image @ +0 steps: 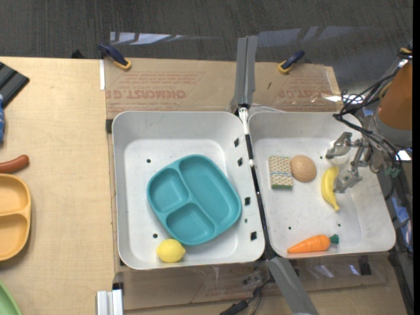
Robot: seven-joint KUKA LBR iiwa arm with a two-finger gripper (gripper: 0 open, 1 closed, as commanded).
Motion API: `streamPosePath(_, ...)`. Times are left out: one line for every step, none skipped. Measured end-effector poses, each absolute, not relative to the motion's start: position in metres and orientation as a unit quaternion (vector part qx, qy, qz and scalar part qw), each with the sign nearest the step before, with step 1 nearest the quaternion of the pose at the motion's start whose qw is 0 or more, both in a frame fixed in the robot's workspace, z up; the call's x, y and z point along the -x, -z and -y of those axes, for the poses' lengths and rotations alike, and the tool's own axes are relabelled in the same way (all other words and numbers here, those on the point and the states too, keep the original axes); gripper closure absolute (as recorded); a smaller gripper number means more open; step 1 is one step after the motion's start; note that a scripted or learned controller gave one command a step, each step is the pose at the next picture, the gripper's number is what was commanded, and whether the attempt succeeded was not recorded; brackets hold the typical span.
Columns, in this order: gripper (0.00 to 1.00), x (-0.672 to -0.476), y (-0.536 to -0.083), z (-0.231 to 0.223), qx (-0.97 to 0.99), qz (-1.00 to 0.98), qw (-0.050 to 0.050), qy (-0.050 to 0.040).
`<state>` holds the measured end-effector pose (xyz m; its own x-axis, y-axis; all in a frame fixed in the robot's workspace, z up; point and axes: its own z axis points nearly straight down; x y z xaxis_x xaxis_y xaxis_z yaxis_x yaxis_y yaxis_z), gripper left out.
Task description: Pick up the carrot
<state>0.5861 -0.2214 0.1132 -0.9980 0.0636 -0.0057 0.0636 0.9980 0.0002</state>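
The carrot (310, 244) lies on its side near the front edge of the right bin (367, 241), its orange body pointing left and its green stub toward the right; nothing touches it. The tool (346, 164) hangs over the right part of that same bin, well back from the carrot, its two metal fingers spread apart with nothing between them; one fingertip sits just beside the upper end of a banana (330, 189), and whether it touches the fruit cannot be told. Left of the banana rests a tan, egg-shaped thing (303, 168), and touching that is a small patterned block (281, 172) in green and cream. The grey arm (394, 120) with its orange band enters over the bin's right rim, cables trailing about it. The left bin (131, 176) holds a teal divided plate (193, 199), tilted askew, and a lemon (171, 251) at its front edge, just beside the plate. On the table (59, 110) further left lie an orange divided plate (13, 216) and a reddish sausage (13, 163).
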Motion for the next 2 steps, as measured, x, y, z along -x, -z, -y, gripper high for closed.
streamPosePath(0.00, -0.550, -0.169, 0.222, 0.000, -1.000, 0.002, 0.0001)
streamPosePath(0.00, -0.538, -0.132, 0.221, 0.135, -0.991, 0.001, -0.0004)
